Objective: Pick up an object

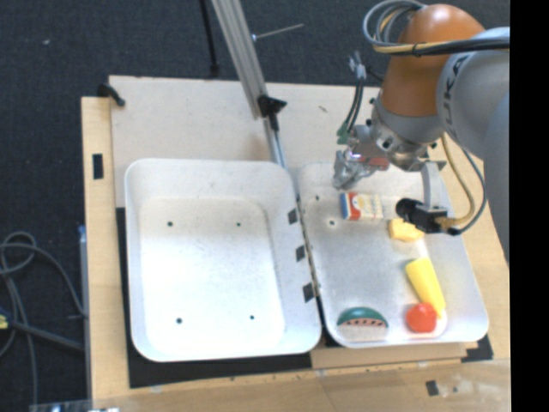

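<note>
Just below the two-finger gripper (346, 172) lies a small white carton with red and orange print (361, 206); approach underway, descent likely next, grip state unclear

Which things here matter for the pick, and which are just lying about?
For the job: gripper, small carton, yellow block, yellow cone, red ball, watermelon slice, right bin.
Lying about: left bin, metal post, floor cables.
</note>
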Available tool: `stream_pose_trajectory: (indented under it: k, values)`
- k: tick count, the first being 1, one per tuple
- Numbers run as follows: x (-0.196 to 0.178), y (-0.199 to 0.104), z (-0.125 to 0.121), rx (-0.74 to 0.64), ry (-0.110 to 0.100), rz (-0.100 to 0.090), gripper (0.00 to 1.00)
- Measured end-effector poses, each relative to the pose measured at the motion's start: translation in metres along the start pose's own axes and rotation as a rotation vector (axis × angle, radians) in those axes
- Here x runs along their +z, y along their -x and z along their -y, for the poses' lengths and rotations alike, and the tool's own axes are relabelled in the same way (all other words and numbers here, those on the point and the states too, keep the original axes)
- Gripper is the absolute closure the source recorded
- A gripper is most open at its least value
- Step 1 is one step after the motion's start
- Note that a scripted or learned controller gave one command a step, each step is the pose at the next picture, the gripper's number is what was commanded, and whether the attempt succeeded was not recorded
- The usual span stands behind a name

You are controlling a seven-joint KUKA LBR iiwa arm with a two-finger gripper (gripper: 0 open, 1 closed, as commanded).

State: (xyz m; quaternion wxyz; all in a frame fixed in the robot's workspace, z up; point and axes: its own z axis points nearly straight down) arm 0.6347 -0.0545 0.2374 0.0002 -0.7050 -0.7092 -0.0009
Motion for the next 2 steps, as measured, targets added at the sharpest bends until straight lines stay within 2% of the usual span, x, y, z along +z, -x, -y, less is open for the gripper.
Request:
stream_pose_trajectory:
  k: [1,2]
  values:
    - [0.002,-0.06,0.013,-0.001,-0.001,0.0,1.0]
    - [-0.003,-0.122,0.012,-0.002,0.001,-0.001,1.0]
